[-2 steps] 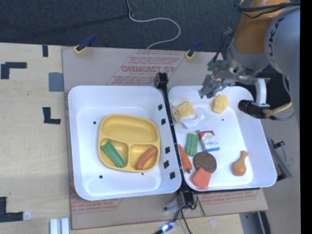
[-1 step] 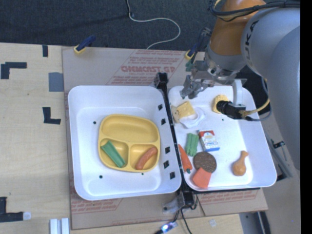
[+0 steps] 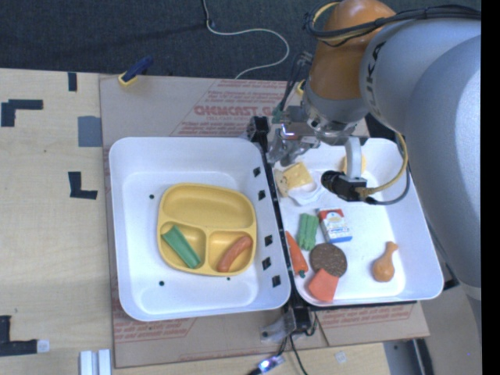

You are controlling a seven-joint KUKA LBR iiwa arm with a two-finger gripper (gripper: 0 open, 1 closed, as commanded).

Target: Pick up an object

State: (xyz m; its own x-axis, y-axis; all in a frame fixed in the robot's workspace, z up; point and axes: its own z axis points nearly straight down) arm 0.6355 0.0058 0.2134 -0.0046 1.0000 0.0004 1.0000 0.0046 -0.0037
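Claw [image 3: 291, 148] tips hidden against cheese wedge [image 3: 295, 178]

Grey arm [image 3: 437, 92] w/ orange band [image 3: 348, 41], black cables [image 3: 367, 22] at wrist.

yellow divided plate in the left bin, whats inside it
The yellow divided plate holds a green vegetable piece in its lower-left compartment and an orange sausage in its lower-right. The plate hides the bin floor beneath it.
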